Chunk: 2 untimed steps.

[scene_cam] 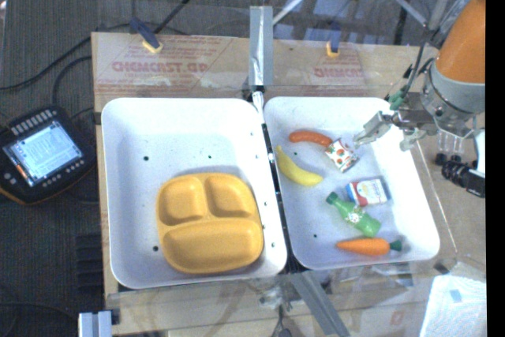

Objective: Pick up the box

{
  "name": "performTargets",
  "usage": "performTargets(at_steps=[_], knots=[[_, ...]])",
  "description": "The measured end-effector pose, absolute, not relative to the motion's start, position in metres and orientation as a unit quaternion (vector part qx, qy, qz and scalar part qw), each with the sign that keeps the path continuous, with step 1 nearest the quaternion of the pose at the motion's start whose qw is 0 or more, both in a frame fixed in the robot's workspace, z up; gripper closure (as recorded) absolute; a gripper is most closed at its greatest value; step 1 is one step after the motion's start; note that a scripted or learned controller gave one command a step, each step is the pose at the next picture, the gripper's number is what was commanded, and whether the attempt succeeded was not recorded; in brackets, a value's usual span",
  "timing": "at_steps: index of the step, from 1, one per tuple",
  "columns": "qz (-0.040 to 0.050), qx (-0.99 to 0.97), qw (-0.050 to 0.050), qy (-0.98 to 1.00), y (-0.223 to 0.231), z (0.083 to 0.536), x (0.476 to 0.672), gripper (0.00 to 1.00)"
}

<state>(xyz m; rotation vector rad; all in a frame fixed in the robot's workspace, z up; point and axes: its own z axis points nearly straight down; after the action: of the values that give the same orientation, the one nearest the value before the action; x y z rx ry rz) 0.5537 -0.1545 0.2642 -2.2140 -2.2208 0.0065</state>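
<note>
Two boxes lie in the right bin (418, 205). A small red, white and green carton (341, 155) sits tilted near the bin's middle. A flat red, white and blue box (369, 192) lies just below and right of it. My gripper (387, 138) hangs over the bin's upper right part, open. Its left fingertip (364, 136) is just above and right of the small carton, and the other finger (411, 140) stands well apart to the right. Nothing is between the fingers.
The right bin also holds a red sausage (310, 138), a yellow banana (297, 168), a green bottle (353, 215) and an orange carrot (367, 246). A yellow divided tray (209, 222) lies in the left bin (126, 170). A handheld controller (39, 152) sits at far left.
</note>
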Motion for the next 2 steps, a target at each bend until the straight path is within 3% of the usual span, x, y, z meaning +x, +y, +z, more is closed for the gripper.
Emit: performTargets(at_steps=[1,2], knots=[[0.0029,-0.754,0.003,-0.657,-0.214,0.160,0.543,0.00],[-0.0017,-0.703,-0.003,-0.711,-0.199,0.089,0.548,0.00]])
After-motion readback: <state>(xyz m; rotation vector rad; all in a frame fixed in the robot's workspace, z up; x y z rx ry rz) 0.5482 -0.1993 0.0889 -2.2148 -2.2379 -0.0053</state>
